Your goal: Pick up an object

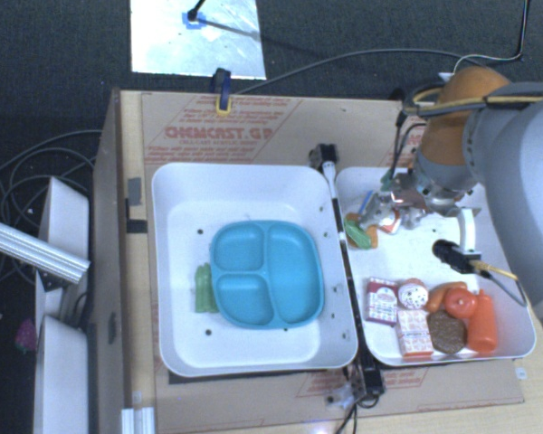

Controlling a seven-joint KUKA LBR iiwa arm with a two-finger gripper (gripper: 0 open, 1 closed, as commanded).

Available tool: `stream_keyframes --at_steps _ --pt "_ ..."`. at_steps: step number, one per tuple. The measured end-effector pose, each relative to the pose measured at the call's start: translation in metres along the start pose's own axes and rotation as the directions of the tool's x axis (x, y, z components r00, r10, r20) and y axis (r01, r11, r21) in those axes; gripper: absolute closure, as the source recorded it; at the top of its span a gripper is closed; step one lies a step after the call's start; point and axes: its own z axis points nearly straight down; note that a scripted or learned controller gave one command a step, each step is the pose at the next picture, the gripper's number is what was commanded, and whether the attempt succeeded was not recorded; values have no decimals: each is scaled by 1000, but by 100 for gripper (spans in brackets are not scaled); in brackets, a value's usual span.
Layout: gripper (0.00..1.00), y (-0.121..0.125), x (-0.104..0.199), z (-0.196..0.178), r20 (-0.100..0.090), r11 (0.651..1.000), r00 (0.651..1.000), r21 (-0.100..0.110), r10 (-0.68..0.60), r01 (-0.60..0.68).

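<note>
Arm (pixel 489 143) hangs above right bin (pixel 407 251) near green-orange toy (pixel 360 235).

Even, fairly bright light falls from above, with a cool bluish cast across the whole scene. The two white bins, the left one (pixel 176 242) and the right one (pixel 511 328), look clean and near overexposed, with only faint, soft shadows along their inner walls. The blue divided plate (pixel 267 272) casts almost no shadow. A shiny foil sheet (pixel 197 23) at the top glares in pale patches. The dark floor (pixel 45 52) stays dim. Detail is soft and grainy throughout, and the grey arm (pixel 525 179) at the right edge is blurred.
</note>
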Motion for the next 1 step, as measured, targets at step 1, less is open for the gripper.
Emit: stream_keyframes --at_steps 1 --pt "100 11 2 -18 7 998 1000 -59 1 0"
